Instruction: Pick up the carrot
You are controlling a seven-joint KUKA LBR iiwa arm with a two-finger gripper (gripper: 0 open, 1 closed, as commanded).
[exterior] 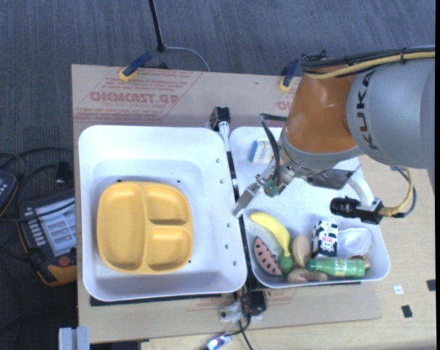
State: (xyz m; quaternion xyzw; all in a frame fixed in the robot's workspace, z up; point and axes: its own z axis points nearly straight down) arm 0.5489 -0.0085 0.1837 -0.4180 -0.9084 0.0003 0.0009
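Where the carrot lies cannot be told for certain. By judgement it is in the right shallow white bin (243, 138), perhaps hidden under the grey arm with the orange band (318, 119), which covers that bin from 12 to 2 o'clock. A toy carrot would likely be light, stiff and smooth plastic, tapered and apt to roll or slip. The safest hold would be across its thicker middle, with the jaws square to its length. The two-finger gripper (250, 195) hangs at the bin's 9 o'clock edge, close to the wall shared with the left white bin (154, 133); whether it is wide or narrow cannot be told. Just beside it, at 8 o'clock, lies a curved yellow banana (272, 230), with a red watermelon slice (265, 257) at 7 o'clock. Tan rounded pieces (301, 250) and a green bottle lying on its side (336, 268) crowd 6 o'clock. A black-and-white carton (324, 238) and a white cup (354, 240) stand toward 4 o'clock. A small blue-and-white box (261, 150) sits at 10 o'clock. This packed clutter and the near wall would hamper any descent. The left bin holds a yellow compartment plate (143, 224).
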